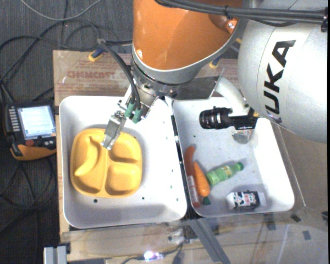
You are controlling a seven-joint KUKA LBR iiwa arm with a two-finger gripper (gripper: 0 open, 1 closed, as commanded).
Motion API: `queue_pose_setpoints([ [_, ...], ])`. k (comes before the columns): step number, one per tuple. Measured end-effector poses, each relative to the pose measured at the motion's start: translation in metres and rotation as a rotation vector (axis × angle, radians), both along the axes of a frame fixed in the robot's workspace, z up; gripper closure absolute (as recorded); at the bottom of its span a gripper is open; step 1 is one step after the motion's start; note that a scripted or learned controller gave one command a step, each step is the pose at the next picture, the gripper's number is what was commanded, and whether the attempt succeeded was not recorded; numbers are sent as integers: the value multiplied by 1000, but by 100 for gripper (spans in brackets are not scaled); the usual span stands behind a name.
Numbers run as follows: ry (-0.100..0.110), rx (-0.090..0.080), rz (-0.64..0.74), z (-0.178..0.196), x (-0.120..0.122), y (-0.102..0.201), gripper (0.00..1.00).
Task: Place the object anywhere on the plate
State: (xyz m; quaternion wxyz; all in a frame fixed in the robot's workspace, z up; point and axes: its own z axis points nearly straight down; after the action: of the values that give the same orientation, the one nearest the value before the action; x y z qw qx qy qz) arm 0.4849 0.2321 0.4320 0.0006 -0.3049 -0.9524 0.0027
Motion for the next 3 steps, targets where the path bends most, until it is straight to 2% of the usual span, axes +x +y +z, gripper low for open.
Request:
queue_pose_setpoints([
  [3,1,2,334,0,0,0,0],
])
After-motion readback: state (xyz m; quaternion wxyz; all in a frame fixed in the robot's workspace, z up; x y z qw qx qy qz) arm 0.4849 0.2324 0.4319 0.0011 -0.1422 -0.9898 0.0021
